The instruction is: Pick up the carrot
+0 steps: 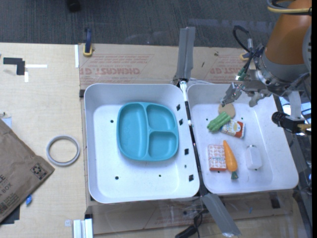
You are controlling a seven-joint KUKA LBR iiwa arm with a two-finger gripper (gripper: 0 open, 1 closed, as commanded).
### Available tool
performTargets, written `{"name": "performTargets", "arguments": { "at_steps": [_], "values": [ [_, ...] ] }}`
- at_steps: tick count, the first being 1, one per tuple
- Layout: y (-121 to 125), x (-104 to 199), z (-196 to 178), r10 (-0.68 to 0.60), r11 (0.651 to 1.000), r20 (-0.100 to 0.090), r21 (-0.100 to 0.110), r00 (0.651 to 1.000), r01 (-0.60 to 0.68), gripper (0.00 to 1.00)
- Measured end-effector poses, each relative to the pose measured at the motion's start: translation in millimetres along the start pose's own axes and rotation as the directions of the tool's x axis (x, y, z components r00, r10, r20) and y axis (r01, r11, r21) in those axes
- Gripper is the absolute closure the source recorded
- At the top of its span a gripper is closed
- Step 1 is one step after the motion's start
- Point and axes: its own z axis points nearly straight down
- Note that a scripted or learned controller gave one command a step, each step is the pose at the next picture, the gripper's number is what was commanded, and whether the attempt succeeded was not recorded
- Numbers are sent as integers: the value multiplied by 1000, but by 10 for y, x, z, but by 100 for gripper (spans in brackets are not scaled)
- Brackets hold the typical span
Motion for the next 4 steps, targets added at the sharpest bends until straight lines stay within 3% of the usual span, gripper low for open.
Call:
{"name": "performTargets", "arguments": {
  "at_steps": [1, 2, 3, 4],
  "values": [
    [-906, -172, 1406, -49, 999, 0, -7, 999, 49, 0],
    [-343, -408, 1391, -71, 997, 2, -15, 997, 71, 0],
    [-907, -167, 1401, 134, 991, -2, -13, 991, -134, 0],
    [-269, -45, 1395, 20, 1000, 0, -14, 1000, -20, 0]
  ]
}}
